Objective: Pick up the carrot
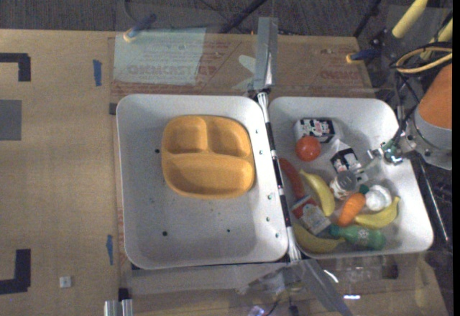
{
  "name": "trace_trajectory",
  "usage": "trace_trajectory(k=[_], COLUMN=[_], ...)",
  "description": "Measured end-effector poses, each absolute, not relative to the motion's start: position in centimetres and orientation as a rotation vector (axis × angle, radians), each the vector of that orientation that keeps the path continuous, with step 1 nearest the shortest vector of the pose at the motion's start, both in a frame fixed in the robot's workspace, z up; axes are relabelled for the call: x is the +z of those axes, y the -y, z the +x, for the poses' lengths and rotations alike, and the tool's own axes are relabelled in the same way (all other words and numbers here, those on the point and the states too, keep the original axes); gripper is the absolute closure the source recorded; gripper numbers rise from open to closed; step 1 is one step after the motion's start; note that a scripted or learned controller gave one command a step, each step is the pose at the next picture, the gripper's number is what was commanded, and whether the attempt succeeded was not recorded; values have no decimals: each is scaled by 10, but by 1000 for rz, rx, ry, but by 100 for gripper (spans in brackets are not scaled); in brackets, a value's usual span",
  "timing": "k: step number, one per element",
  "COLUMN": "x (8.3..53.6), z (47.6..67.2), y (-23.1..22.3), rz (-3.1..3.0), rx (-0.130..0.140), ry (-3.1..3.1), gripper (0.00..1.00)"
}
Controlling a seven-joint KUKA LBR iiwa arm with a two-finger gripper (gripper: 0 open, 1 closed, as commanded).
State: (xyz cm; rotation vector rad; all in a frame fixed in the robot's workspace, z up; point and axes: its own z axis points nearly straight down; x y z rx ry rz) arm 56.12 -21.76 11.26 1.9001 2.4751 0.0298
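Two shallow white bins sit side by side on the wooden bench. The left bin (pixel 144 235) holds an orange divided plate (pixel 208 155), lying flat toward its upper half with its three compartments facing up. The right bin (pixel 413 225) holds a cluster of toy food. The carrot (pixel 351 208) lies in the lower middle of that bin, tilted, with its leafy end pointing toward the upper right. Just beside it on the left is a banana (pixel 318 192), and a second banana (pixel 377 218) curves along its lower right, touching or nearly so. A small white ball-like piece (pixel 378 198) sits just right of the carrot's top. Below the carrot lies a green bottle (pixel 361 235), and a third banana (pixel 316 241) rests near the bin's lower left corner. Higher up are a red tomato (pixel 308 149) and a small milk carton (pixel 315 128) above it, well apart from the carrot. The arm (pixel 438 117) enters from the right, and the gripper (pixel 390 153) hangs over the right side of the bin, above and to the right of the carrot and apart from it. It is too small and blurred to tell how wide it stands, and nothing is visible in its grasp.
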Motion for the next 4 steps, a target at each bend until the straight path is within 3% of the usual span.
trace_trajectory(k=[1, 2, 3, 4], x=[108, 116, 107, 122], z=[522, 485, 493, 499], y=[196, 132, 141, 138], rz=[2186, 2257, 2030, 2018], rx=[45, 18, 44, 65], ry=[-2178, -2164, -2368, -2359], gripper=[0, 0, 0, 100])
